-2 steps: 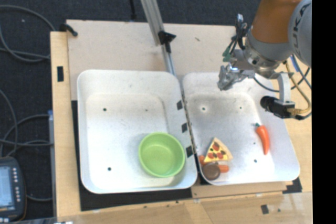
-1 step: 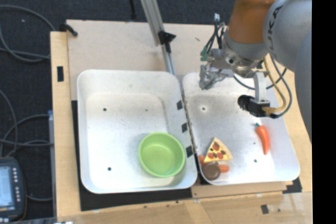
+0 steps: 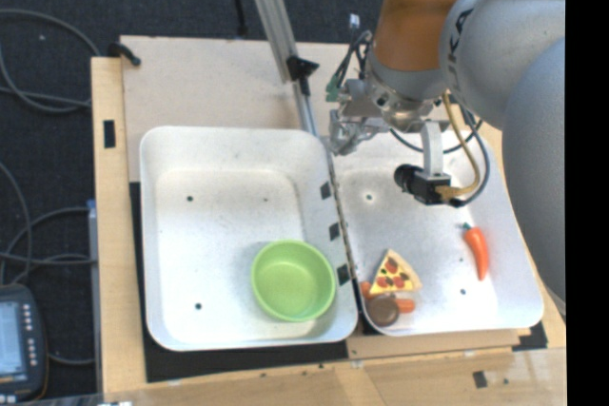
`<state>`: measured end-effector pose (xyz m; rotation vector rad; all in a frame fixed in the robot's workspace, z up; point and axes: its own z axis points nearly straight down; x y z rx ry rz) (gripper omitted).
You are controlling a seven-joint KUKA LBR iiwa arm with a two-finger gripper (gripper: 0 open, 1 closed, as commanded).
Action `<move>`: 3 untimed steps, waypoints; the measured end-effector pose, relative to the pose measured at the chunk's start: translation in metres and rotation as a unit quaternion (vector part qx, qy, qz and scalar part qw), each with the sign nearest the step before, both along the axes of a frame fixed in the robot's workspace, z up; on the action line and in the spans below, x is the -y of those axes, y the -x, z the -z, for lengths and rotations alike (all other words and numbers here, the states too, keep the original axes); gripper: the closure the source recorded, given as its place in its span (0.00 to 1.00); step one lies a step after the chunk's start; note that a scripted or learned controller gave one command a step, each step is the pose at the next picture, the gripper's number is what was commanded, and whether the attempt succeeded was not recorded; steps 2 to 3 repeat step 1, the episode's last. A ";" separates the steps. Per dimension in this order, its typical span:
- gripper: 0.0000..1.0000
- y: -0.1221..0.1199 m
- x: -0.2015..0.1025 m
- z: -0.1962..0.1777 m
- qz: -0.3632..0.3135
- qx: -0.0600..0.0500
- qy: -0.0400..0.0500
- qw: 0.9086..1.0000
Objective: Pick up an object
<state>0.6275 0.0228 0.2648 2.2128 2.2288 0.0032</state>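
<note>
Triangular toy pizza slice [image 3: 393, 273] rests against the right bin's [image 3: 504, 299] near wall; your gripper's [image 3: 344, 140] grip state can't be told

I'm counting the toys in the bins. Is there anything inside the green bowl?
The green bowl in the left bin shows a bare green inside, nothing in it. Its near rim hides a thin strip of the inner wall.

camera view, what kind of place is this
Probably a robotics lab test bench: a big arm over two white bins, toy food like a pizza slice and carrot, loose cables on dark carpet.
</note>
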 end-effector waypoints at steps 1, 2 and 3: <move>1.00 -0.014 -0.060 0.010 0.000 0.000 0.000 1.000; 1.00 -0.014 -0.060 0.010 0.000 0.000 0.000 1.000; 1.00 -0.014 -0.060 0.010 0.000 0.000 0.000 1.000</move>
